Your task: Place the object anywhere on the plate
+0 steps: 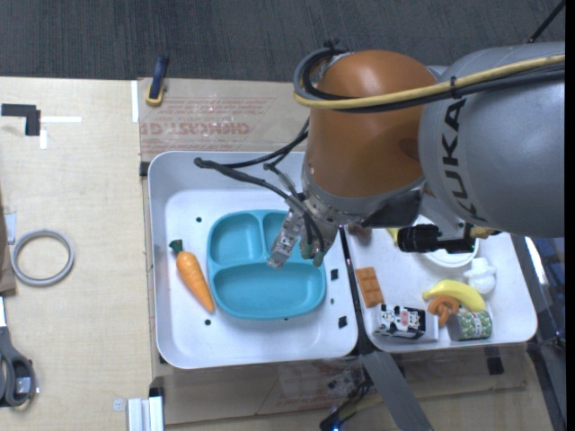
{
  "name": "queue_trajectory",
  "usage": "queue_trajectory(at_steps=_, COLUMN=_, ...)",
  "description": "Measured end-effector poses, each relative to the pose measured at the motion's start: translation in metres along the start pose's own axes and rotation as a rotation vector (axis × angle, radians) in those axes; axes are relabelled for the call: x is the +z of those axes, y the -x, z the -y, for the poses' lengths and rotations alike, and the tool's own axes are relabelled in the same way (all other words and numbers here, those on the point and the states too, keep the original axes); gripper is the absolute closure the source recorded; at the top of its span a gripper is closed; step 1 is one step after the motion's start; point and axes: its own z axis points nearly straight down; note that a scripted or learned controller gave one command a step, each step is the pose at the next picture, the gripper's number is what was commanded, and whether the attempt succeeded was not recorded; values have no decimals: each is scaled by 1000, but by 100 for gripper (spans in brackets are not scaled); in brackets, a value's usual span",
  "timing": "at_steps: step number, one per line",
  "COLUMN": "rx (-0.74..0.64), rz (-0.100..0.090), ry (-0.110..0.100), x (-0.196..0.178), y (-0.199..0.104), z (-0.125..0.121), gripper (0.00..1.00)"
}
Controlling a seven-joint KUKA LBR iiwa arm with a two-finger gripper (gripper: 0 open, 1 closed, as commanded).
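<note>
The carrot point(192, 277) lies on the white floor of the left bin point(171, 330), green top pointing up-left, just beside the left edge of the blue plate point(256, 294) and apart from the gripper. Further left, outside the bins, a grey ring point(40, 256) rests on the wooden bench point(72, 348) with scissors point(14, 375) near the lower edge. The plate is divided into compartments (two small ones at the top, one large below). The gripper point(295, 246) hangs over the plate's right part, where the compartments meet; its fingers look close together with nothing seen between them. In the right bin point(521, 330) sit an orange wafer-like block point(369, 285), a small cow-patterned carton point(400, 321), a banana point(454, 294), a green can point(473, 325) and a white item point(481, 277) near the arm's shadowed side.
</note>
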Motion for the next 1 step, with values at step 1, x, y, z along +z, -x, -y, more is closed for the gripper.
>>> queue_trajectory(at_steps=1, rx=1, rz=0, ry=0, x=0, y=0, z=0, gripper=0)
